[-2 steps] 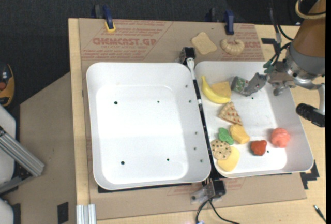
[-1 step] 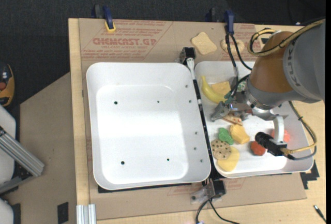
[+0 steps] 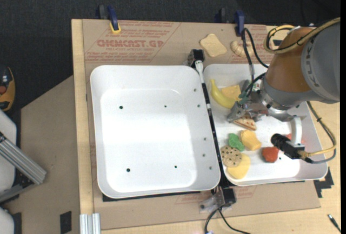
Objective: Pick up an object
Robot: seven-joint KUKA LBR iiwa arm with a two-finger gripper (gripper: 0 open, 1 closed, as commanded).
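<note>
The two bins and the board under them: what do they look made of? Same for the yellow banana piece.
Left bin and right bin: probably moulded plastic, smooth white, with rounded corners and a soft sheen. Board: looks like a sheet still under brown printed protective paper, judging by the red lettering. Banana: probably plastic or foam toy food, uniform glossy yellow.

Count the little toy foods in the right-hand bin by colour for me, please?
Yellow: 4
Green: 1
Red: 1
Tan or brown: 2
Total: 8 that I can see; the gripper may hide more.
</note>
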